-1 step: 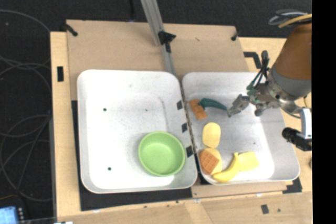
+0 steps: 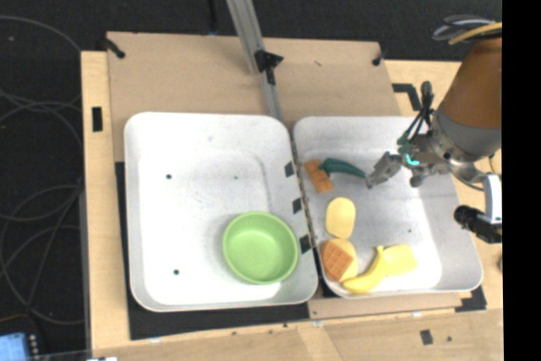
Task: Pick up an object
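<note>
Bins (image 2: 211, 127): two shallow white ones, side by side on the counter (image 2: 338, 59), their inner walls touching along the middle.

Left bin holds one item: a green bowl (image 2: 260, 246), upright, near its front right corner.

Right bin (image 2: 423, 283) holds five items. One small orange block (image 2: 319, 177) lies against the left wall. One dark green piece (image 2: 341, 169), long and thin, lies just beside that block on its right. One pale yellow rounded piece (image 2: 341, 217) sits near the left wall, in front of the block. One orange waffle-textured piece (image 2: 338, 259) sits in the front left corner. One yellow banana-shaped item (image 2: 385, 267) lies along the front wall, touching the waffle piece.

Arm (image 2: 473, 110) comes in over the right wall of the right bin and is cut off at the frame edge. Tool (image 2: 385, 169) hangs low over the rear half of that bin, next to the right tip of the green piece. Its shape is dark and small; whether its tips are spread or pressed together cannot be told, and nothing is seen between them.

One grey metal pole (image 2: 241, 8) slants from the rear of the counter. Cables (image 2: 34, 139) lie on the dark floor to the left.
</note>
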Action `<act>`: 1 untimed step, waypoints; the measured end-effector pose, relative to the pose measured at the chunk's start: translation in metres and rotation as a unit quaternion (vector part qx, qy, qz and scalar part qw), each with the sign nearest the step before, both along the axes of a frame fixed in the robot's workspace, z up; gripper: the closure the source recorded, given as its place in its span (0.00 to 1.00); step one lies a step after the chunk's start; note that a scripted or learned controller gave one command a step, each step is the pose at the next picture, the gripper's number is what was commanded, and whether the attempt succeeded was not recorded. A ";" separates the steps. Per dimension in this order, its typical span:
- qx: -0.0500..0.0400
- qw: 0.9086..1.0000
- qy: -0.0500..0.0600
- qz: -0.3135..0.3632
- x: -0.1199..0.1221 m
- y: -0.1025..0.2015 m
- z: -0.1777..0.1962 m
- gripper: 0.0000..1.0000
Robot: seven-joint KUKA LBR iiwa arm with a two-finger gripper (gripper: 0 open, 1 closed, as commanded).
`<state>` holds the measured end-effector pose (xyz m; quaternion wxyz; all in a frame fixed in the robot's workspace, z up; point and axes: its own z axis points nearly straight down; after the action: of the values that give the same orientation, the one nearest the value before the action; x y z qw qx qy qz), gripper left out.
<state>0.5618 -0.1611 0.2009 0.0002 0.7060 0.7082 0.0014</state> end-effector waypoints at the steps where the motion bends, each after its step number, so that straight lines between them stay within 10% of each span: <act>1: -0.002 1.000 0.004 -0.002 -0.006 0.005 -0.059 0.00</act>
<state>0.5554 -0.1559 0.1419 -0.0013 0.7074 0.7068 -0.0024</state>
